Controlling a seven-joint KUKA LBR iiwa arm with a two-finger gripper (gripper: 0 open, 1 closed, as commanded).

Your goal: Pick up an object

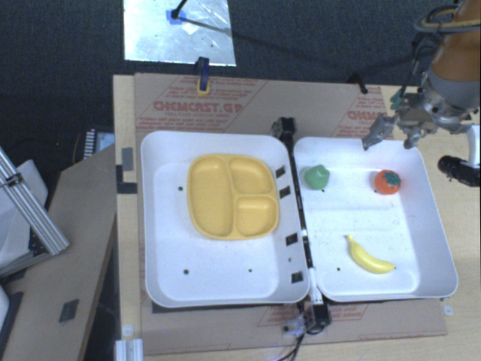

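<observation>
Tomato (387, 181), banana (370, 259) and green fruit (316, 176) lie in the right bin (432, 224); the hand (394, 135), fingers spread, hangs above its far rim over the cardboard-covered table (218, 104).

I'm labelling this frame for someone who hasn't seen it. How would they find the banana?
Look in the right bin. The banana lies near its front edge, apart from the green and orange-red round pieces further back. It alone is long, curved and yellow.
</observation>
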